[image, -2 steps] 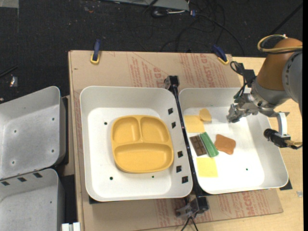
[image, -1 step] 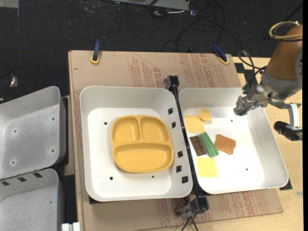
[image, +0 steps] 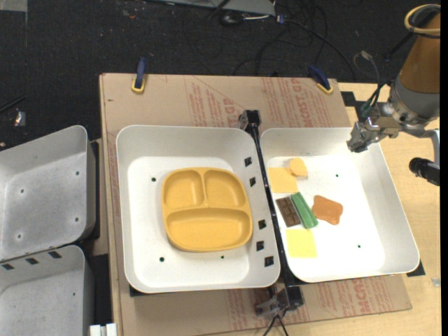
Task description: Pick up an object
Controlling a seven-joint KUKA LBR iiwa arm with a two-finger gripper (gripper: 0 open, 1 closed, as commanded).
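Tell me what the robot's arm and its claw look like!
The arm is thick, round and grey, with a wide orange band above the wrist. Its gripper is a small, knobbly piece of grey and dark metal. Thin dark cables trail beside it.

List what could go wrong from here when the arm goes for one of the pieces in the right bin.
1. The green block lies against the brown block, so a grab may catch both or neither.
2. The yellow square looks flat and may slip from a pinch.
3. The claw hangs at the right bin's far rim, apart from every piece; a straight descent there would probably hit the rim.
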